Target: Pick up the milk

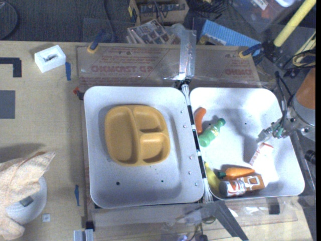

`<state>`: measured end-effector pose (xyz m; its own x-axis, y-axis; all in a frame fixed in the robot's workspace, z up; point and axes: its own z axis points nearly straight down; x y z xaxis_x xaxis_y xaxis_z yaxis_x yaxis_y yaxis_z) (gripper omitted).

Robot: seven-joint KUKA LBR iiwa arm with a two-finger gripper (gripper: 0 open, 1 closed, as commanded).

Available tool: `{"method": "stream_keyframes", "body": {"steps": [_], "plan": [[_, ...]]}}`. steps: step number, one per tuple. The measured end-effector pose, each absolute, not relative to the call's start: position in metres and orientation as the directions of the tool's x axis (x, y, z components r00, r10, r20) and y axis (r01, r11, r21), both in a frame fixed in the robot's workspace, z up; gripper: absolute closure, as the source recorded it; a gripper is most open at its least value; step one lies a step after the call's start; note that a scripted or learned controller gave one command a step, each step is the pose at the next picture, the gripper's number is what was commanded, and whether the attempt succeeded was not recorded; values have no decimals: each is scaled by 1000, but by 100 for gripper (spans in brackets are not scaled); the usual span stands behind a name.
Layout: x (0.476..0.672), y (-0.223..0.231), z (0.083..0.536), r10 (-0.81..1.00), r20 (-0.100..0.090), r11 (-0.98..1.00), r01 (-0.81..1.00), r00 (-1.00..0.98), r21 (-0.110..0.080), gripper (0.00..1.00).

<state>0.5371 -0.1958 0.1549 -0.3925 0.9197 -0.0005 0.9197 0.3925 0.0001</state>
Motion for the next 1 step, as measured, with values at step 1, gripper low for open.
{"method": "stream_keyframes", "body": {"steps": [1], "plan": [[553,-148,175,916,-4,400,916,-400,4,100]]}}
